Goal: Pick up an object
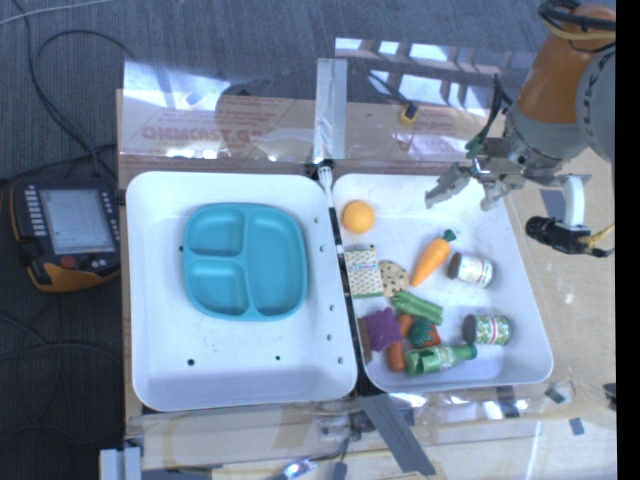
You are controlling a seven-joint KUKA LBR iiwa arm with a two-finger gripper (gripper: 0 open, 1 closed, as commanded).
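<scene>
Above right bin [520, 298], claw [462, 190] spread, carrot [432, 259], orange ball [358, 216] below

The grey arm [560, 78] comes in from the far right corner of the view, its orange band [560, 68] sitting just above the wrist. From the band the wrist slants down and to the left, ending in the pincer [462, 190]. The pincer's two fingers are spread wide apart, one fingertip [434, 198] pointing out to the left and the other nearer the wrist on the right, with nothing between them. A dark cylindrical fitting [550, 231] with a cable juts out from the wrist on its near right side.
</scene>
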